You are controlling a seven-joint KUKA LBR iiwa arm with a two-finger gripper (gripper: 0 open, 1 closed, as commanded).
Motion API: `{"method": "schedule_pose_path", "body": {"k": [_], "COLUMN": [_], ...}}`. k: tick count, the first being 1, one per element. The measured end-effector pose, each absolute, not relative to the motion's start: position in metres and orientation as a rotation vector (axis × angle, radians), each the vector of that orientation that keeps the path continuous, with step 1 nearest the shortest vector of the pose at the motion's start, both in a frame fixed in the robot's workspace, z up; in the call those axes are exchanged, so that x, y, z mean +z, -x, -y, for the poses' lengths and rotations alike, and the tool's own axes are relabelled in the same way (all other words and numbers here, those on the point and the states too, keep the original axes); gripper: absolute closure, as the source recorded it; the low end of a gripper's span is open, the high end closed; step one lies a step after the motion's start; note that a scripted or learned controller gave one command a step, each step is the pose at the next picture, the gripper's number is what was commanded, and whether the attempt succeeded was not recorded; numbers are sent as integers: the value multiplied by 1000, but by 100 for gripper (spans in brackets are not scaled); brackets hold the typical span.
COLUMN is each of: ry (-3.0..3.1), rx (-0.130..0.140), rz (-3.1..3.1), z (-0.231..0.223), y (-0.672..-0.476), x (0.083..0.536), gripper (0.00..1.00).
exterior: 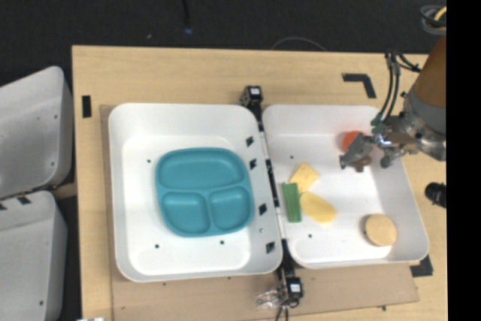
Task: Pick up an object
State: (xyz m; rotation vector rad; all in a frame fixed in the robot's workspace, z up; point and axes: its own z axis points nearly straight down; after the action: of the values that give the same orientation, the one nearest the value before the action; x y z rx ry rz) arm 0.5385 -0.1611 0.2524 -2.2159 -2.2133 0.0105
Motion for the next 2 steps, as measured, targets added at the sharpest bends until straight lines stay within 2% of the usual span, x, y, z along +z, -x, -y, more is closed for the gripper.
{"method": "schedule_pose_path", "body": {"k": [1, 2], "ry": [2220, 2222], "rx": [-1, 6], "rz": [2224, 2217], "z": [161, 156], "y": [-541, -534], "x": [259, 201], "gripper": [0, 0]}}
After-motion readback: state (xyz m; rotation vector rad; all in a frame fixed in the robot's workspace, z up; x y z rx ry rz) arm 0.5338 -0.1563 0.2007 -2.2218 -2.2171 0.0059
